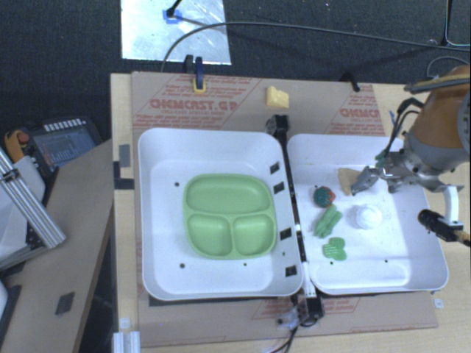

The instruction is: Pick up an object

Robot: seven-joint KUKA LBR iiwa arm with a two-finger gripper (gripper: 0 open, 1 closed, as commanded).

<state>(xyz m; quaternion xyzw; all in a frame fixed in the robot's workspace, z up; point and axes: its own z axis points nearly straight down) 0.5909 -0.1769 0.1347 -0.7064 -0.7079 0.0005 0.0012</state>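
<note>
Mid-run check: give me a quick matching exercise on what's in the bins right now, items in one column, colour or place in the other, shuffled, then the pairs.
Items:
1. divided tray
2. ball
3. round toy
4. wedge

Descriptions:
A. white, right bin, below the gripper
B. tan, beside the gripper
C. light green, left bin
D. dark green and red, right bin near the divider

Pairs: 1-C, 2-A, 3-D, 4-B
</note>
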